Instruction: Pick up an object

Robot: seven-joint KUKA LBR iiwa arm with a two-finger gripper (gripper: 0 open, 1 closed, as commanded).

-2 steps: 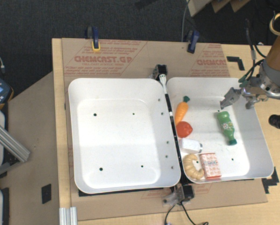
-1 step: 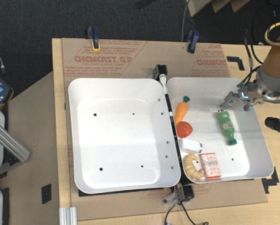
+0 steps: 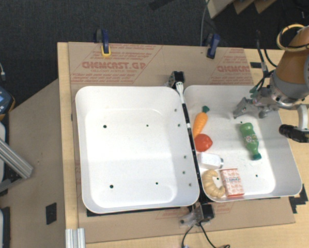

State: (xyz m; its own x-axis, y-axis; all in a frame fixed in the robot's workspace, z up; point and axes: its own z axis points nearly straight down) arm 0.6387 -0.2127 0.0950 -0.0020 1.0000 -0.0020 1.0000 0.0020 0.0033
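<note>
**Technician:** State the progress of the pick.

**Inspector:** Not started, as far as the view shows. The gripper (image 3: 251, 109) sits over the upper part of the right bin (image 3: 283, 186), and nothing lies between its fingers (image 3: 239, 111). They look spread wide and downward-pointing. Approach, closure and lift all remain to be done.

**Technician:** Which object is the likely candidate?

**Inspector:** Judging by position, the green bottle (image 3: 250, 140). It lies on its side on the bin floor just below the gripper, apart from it, with the narrow cap end toward the bin's lower right. It is a small plastic item with a pale label, glossy, and probably prone to rolling.

**Technician:** List the other contents.

**Inspector:** Along the left wall of the same bin: a carrot (image 3: 200, 123) with a green top; below it a red tomato (image 3: 203, 142); then a white block (image 3: 210, 161); and, at the lower corner, a tan pastry (image 3: 213, 184) touching a red and white packet (image 3: 232, 183). All lie well apart from the gripper. The left bin (image 3: 87, 138) adjoins the right one.
</note>
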